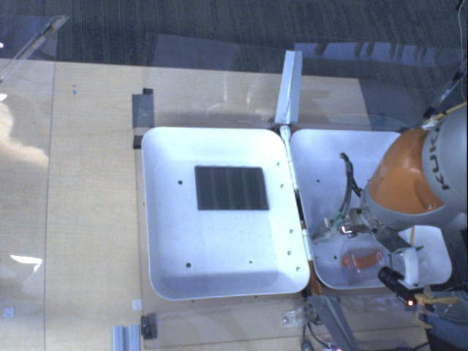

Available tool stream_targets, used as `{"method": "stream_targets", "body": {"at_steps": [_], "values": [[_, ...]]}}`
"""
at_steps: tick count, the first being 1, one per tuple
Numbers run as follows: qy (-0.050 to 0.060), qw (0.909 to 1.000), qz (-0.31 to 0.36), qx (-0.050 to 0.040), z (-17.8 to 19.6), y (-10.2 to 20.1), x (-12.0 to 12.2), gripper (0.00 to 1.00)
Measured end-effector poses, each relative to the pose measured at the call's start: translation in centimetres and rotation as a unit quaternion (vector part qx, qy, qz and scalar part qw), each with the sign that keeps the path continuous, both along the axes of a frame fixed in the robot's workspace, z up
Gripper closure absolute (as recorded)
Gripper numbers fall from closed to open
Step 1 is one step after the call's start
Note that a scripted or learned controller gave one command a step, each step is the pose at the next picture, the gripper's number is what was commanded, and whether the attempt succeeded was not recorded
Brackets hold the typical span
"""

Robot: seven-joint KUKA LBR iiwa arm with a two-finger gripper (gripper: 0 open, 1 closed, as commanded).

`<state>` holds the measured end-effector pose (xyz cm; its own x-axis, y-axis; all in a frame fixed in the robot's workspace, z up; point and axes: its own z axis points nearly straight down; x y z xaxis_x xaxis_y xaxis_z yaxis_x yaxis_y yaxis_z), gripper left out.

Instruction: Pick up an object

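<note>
The end effector is lowered into the right bin; its state cannot be told. A reddish object just below it could be missed through misalignment.

Two bins, one dark panel, one reddish item

On my bench I count two shallow white bins side by side: the left bin and the right bin. The left bin carries one dark ribbed rectangle near its middle. The right bin carries one reddish object near its front edge, below my one arm.
</note>
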<state>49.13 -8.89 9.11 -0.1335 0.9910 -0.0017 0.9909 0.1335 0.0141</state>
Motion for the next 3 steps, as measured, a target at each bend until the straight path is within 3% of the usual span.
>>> {"method": "stream_targets", "body": {"at_steps": [1, 2, 3], "values": [[0.0, 0.9984, -0.057, -0.0001, -0.1, -0.4, 5.3, 0.0], [0.004, 0.999, -0.045, -0.0005, 5.5, -5.1, 8.3, 0.0], [0.0, 0.9976, -0.069, 0.0, -0.1, -1.9, 5.7, 0.0]]}}
